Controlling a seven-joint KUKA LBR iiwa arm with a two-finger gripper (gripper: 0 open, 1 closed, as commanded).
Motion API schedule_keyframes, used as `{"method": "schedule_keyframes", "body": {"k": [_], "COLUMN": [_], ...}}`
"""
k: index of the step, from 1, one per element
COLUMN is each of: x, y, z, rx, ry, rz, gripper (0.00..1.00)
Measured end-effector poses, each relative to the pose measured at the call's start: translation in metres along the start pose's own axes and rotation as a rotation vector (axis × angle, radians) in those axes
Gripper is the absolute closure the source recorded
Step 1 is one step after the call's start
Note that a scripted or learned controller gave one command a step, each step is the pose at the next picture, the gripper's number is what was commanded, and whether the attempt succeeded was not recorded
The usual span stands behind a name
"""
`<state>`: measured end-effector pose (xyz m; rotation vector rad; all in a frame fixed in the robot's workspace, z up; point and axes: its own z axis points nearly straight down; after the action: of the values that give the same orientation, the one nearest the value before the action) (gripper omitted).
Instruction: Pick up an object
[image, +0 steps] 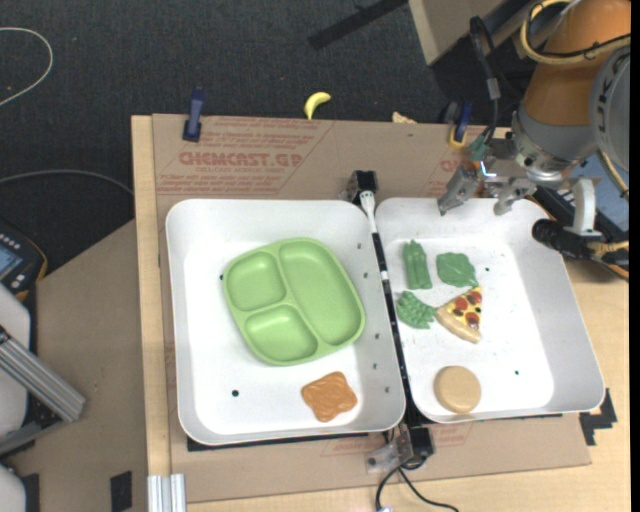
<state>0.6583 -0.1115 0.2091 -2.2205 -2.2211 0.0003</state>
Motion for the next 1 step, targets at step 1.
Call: {"method": "schedule_keyframes", "body": {"k": [1], "x": [0.0002], "y": [0.0009], "z": [-0.0113], "rx": [-0.004], "ry": [-0.001], "rz": [-0.001], "gripper": [1.00]}}
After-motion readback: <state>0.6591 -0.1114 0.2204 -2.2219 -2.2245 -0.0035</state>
